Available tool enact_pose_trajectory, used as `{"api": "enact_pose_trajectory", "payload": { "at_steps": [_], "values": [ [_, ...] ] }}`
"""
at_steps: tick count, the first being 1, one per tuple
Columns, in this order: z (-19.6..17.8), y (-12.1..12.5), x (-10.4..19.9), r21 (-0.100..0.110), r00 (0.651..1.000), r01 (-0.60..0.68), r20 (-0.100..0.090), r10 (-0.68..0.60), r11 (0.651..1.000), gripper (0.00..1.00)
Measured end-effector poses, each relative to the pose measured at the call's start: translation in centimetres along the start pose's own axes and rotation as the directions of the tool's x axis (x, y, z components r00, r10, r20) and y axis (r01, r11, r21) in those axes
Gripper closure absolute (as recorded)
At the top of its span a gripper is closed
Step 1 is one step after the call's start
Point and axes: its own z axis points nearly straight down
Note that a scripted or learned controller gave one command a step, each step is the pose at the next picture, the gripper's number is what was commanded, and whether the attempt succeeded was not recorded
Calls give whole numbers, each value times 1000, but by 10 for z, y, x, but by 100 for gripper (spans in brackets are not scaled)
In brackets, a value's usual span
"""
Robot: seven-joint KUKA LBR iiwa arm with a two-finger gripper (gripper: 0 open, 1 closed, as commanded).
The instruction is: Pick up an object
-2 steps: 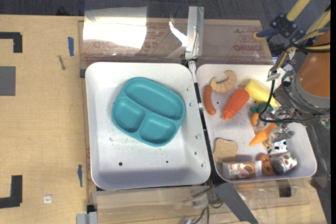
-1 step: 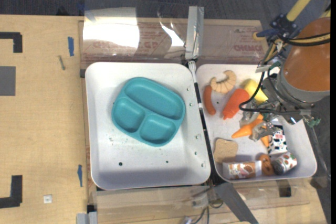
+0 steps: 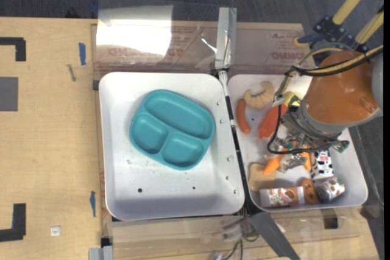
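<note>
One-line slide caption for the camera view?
KUKA arm reaches into the cluttered right bin over toy food; teal divided plate sits in the left bin.

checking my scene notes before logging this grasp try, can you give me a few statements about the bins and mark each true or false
1. The teal divided plate lies in the left bin. True.
2. The arm's orange band hangs over the left bin. False: it is over the right bin.
3. A can lies on its side near the right bin's front edge. True.
4. The teal divided plate has toy food in its compartments. False: the compartments hold nothing.
5. The croissant sits toward the back of the right bin. True.
</note>
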Motion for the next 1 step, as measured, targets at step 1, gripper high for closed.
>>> {"api": "enact_pose_trajectory", "payload": {
  "at_steps": [1],
  "values": [
    [-169, 55, -51, 9, 991, -132, 11, 132, 991, 100]
  ]
}}
